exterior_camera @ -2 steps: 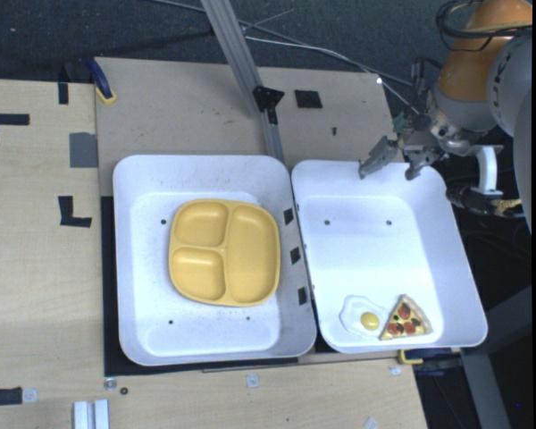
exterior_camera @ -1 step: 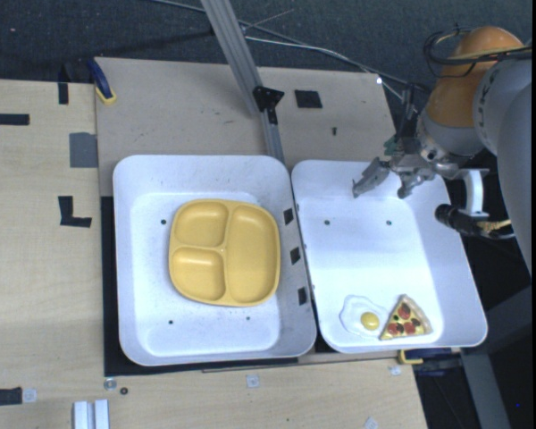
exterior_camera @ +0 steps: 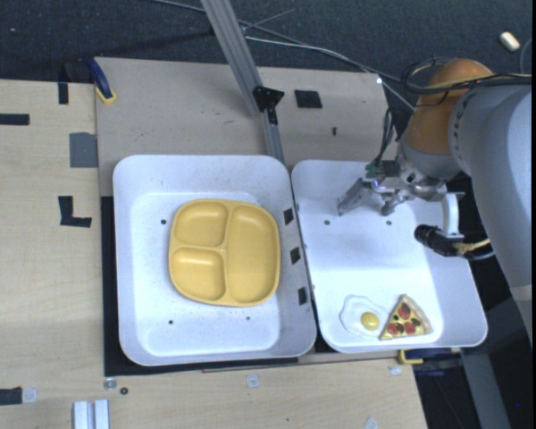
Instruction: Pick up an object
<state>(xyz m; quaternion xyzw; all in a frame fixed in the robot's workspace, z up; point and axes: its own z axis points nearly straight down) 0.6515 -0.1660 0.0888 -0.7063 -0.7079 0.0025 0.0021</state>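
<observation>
A toy fried egg (exterior_camera: 362, 316) and a toy pizza slice (exterior_camera: 406, 319) lie side by side at the front of the right bin (exterior_camera: 339, 248). A yellow divided plate (exterior_camera: 224, 251) rests in the middle of the left bin (exterior_camera: 138, 239). My gripper (exterior_camera: 364, 208) hangs over the back part of the right bin, well behind the egg and pizza. Its fingers are spread open, with nothing between them. One finger (exterior_camera: 349, 200) points left toward the wall between the bins.
A slanted metal pole (exterior_camera: 241, 52) rises from behind the bins near their shared edge. The arm's grey body and orange band (exterior_camera: 447, 105) fill the upper right. Black tape marks dot the wooden bench (exterior_camera: 36, 195) on the left.
</observation>
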